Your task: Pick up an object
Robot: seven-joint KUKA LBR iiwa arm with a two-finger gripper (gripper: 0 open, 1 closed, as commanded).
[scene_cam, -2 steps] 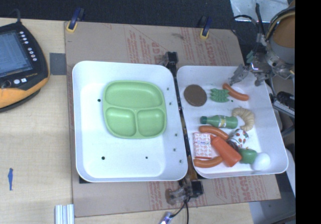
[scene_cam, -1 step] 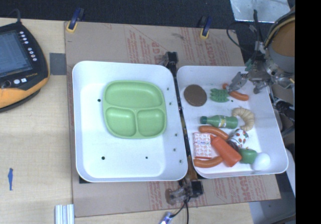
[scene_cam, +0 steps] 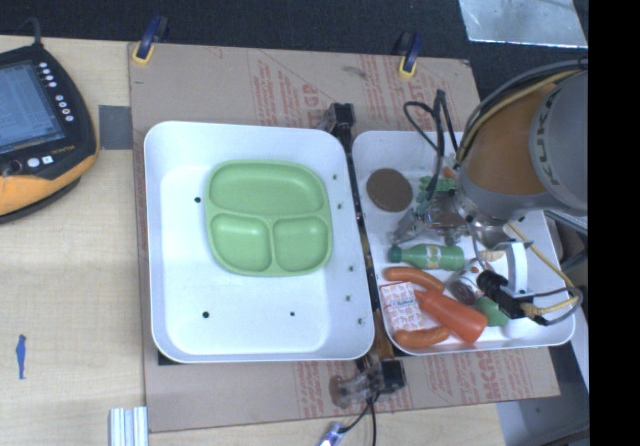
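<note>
Reaching from the right, arm (scene_cam: 520, 149) over right bin (scene_cam: 555, 334) | left bin (scene_cam: 170, 234) holds green tray (scene_cam: 268, 216) | right bin: carrot (scene_cam: 455, 314), green bottle (scene_cam: 430, 256), brown disc (scene_cam: 389, 189) | tool (scene_cam: 440, 214) above bottle, probably; grip state cannot be told

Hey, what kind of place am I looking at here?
Most likely a robotics lab bench set up for pick-up trials: a grey and orange robot arm over a white bin of toy food, and a teach pendant at the left.
</note>
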